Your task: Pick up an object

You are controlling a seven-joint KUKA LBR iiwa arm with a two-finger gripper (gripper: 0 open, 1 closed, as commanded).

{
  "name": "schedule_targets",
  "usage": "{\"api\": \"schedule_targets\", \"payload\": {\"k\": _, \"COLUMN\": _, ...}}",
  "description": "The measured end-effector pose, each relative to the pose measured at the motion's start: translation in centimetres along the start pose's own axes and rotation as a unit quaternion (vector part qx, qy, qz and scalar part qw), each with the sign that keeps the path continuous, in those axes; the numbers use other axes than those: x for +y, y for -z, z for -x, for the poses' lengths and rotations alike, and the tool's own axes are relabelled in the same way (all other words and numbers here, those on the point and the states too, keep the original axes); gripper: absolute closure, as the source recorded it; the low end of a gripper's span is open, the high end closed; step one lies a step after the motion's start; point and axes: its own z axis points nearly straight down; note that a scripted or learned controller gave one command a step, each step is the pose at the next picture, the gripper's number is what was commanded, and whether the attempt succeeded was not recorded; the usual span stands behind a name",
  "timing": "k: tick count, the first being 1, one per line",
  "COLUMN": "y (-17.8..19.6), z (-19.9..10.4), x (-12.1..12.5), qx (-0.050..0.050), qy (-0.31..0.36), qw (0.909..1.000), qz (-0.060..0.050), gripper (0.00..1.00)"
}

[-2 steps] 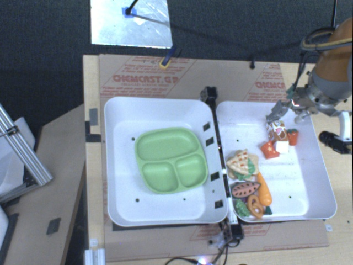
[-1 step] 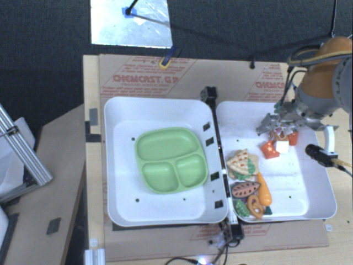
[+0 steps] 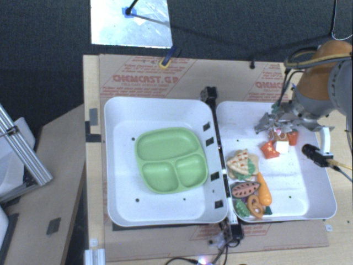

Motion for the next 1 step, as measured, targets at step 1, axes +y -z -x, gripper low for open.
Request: {"api": "schedule_targets", "payload": {"k": 1, "y": 1.20, "z": 0.32, "x": 0.18, "qx": -0.004, "qy": 0.001, "qw": 1.0000, "qz": 0.002, "gripper": 1.00}}
